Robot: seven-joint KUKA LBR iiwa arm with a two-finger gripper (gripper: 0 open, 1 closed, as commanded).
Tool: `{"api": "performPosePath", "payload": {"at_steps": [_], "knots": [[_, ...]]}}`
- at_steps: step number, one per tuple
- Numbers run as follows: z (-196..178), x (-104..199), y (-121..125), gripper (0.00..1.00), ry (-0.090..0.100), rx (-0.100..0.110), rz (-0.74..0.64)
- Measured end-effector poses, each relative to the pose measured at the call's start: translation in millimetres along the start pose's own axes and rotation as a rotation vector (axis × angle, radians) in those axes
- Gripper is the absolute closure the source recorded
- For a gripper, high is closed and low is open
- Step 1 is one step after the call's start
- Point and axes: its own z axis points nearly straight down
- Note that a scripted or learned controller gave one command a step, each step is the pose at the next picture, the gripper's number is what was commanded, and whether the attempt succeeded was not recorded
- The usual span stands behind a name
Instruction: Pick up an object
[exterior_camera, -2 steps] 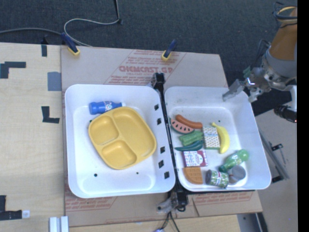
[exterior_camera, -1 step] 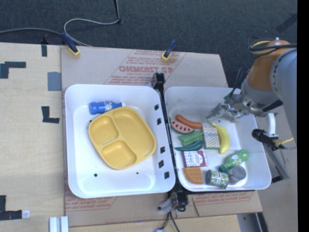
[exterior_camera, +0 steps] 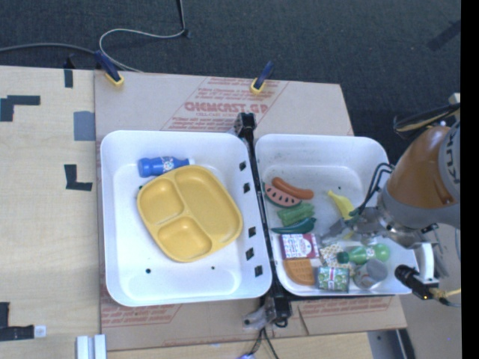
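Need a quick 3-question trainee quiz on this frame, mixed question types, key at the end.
1. True or false: the yellow divided plate lies in the left bin.
2. Multiple choice: where is the blue bottle? A) beside the toy hot dog B) just above the plate's top-left edge, in the same bin C) on the cardboard outside the bins
3. Fill in: the gripper hangs over the ____ bin, near the yellow banana.

Key: 1 true; 2 B; 3 right.
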Motion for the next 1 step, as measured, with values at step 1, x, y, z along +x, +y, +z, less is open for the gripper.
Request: {"api": "performPosePath", "payload": {"at_steps": [1], "knots": [[-0.8,6.3,56.9,0.0,-0.002,-0.006,-0.002]]}}
